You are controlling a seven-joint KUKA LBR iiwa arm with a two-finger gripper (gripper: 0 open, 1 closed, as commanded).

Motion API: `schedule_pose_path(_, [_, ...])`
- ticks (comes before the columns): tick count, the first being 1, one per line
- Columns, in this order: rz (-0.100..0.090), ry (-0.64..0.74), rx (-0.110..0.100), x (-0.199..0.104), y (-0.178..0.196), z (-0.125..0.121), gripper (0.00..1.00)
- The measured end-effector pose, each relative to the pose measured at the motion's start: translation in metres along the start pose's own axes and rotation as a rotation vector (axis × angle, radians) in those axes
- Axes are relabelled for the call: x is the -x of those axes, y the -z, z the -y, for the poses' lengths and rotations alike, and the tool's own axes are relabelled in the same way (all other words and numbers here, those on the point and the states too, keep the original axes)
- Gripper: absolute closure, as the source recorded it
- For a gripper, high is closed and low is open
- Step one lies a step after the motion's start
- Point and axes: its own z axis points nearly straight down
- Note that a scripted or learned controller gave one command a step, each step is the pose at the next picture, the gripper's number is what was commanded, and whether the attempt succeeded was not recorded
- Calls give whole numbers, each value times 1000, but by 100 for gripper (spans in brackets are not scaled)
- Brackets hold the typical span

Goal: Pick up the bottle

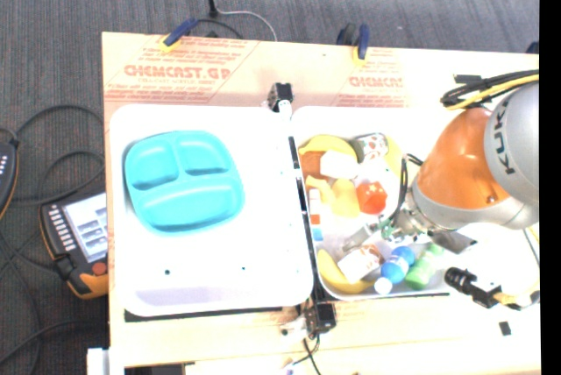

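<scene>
My arm (478, 167) reaches in from the right of the frame and hangs over the right bin (308, 272), the orange band sitting above the bin's right side. My claw (379, 230) is down among the clutter at the lower middle of that bin, but grey metal and toys crowd together there, and I cannot tell whether it is released or clenched, or whether anything sits in it.

The bottle (395, 266), as I read it, is the blue one with a white cap lying on its side near the lower edge of the right bin, just below and to the right of my claw. A green toy (421, 272) lies right beside it, and a banana (340, 279) curves along the bin's lower left. Higher up are a red piece (372, 196) and a yellow piece (326, 145).

The left bin (123, 215) holds a blue tray (181, 179), well apart from my work.

By my judgement the task is not done: the bottle rests in the bin, not lifted. What is left is to close on it cleanly and raise it clear of its neighbours.
</scene>
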Motion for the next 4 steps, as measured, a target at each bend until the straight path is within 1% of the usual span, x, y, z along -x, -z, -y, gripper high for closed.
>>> schedule_pose_path(1, [-10,55,2,43,0,12,0])
schedule_pose_path(2, [4,48,6,48,11,12,100])
schedule_pose_path(3, [15,243,0,38,2,12,100])
schedule_pose_path(4, [9,246,-1,35,0,11,0])
